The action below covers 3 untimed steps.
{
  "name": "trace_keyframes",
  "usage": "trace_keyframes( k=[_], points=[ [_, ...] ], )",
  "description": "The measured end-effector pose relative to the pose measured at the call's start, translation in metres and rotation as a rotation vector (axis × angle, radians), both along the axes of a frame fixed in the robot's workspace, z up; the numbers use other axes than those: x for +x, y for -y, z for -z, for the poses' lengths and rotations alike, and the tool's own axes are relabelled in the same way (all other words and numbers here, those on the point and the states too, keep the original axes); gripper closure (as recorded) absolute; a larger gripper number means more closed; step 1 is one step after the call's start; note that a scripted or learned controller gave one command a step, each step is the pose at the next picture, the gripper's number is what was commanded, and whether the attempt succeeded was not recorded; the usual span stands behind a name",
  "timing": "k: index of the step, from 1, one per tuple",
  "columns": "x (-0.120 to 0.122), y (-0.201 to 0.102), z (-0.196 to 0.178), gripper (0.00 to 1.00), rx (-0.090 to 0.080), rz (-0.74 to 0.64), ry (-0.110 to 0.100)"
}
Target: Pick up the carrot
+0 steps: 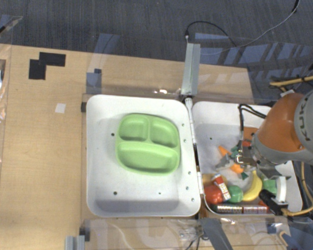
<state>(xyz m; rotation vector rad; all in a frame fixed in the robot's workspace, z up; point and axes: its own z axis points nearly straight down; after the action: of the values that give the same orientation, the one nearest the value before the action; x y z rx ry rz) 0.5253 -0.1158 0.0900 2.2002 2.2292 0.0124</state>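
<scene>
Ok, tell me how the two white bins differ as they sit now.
The left bin holds a single thing, a green divided plate; the right bin holds a jumble of small things, among them a banana and an orange carrot. The arm reaches down into the right bin, while none reaches into the left bin. Both are shallow and white, side by side.

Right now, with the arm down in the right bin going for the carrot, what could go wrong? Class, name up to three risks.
1. The hand sits at the carrot, and little of the carrot is visible, so the hand may close on too little and the carrot could slip.
2. The banana, a red tomato-like item and a green piece crowd close by; the hand might bump or grab one instead.
3. The arm's bulk hides part of the right bin, so contact there would be hard to check.
</scene>
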Motion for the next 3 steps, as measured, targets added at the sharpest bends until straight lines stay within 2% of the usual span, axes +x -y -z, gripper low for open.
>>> trace_keyframes(
  k=[1,2,3],
  points=[
    [0.003,-0.002,-0.012,1.0,0.001,-0.003,0.008],
    [0.08,-0.037,-0.13,1.0,-0.002,-0.318,-0.006],
    [0.047,-0.006,-0.24,1.0,-0.003,-0.291,-0.004]
  ],
)
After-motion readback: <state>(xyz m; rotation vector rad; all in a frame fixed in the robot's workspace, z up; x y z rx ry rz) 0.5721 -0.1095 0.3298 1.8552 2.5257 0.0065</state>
